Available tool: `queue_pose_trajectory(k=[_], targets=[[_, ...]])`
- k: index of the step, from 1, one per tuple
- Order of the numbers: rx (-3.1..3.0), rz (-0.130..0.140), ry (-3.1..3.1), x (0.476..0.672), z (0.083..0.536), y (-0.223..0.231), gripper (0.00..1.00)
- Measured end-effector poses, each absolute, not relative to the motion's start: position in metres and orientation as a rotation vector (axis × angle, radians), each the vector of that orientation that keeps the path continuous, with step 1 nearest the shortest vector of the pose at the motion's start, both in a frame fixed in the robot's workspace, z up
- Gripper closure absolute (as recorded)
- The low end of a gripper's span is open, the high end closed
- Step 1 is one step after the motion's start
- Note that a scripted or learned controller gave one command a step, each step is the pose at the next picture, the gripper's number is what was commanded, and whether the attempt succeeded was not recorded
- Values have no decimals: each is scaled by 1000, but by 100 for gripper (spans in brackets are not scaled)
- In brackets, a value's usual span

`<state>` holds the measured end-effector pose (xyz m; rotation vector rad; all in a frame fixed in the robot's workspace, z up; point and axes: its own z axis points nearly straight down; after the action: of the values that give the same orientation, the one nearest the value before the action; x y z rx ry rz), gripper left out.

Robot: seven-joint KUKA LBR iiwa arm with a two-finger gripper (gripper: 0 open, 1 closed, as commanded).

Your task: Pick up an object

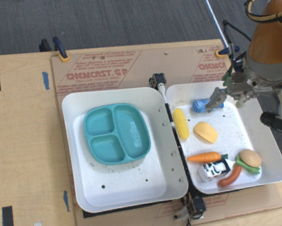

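While gripper [214, 103] nears blue toy [199, 106], corn [181, 123] beside, yellow piece [206, 132] below

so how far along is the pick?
Nothing is lifted yet. The gripper is down in the right bin, by the blue toy; a grasp is not visible. The corn, carrot and burger lie in the bin. Grasping and lifting remain.

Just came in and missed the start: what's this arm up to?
The gripper is down in the right bin, at a small blue toy near its back edge. Corn, a yellow piece, carrot, burger and sausage lie untouched. The left bin has a teal divided plate.
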<state>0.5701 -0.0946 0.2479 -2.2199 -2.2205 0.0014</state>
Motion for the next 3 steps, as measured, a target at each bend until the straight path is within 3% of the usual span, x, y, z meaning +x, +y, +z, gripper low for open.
queue_pose_trajectory(k=[1,2,3], targets=[[-2347,2,-2084,498,184,-41,0],[-2338,3,-2092,479,184,-14,0],[-2339,1,-2094,479,184,-30,0]])
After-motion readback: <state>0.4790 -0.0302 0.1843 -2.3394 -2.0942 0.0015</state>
